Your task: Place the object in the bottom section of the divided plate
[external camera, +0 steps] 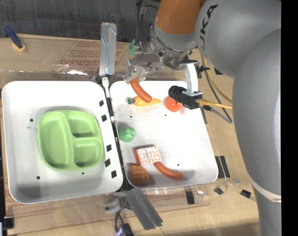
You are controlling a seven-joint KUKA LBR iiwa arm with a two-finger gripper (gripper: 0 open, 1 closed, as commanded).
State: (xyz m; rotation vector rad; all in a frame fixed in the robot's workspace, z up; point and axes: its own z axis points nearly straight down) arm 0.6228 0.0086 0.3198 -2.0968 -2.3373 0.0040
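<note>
While the green divided plate (70, 140) is sitting in the left bin (21, 97), the gripper (135, 75) is pinching the upper sausage (140, 91).
The sausage is hanging over the right bin's (198, 146) top edge.

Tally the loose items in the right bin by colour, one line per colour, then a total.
Orange-brown sausages: 2
Yellow piece: 1
Red-orange round item: 1
Green round item: 1
Red-and-white patterned box: 1
Brown bread-like item: 1
Total: 7
</note>
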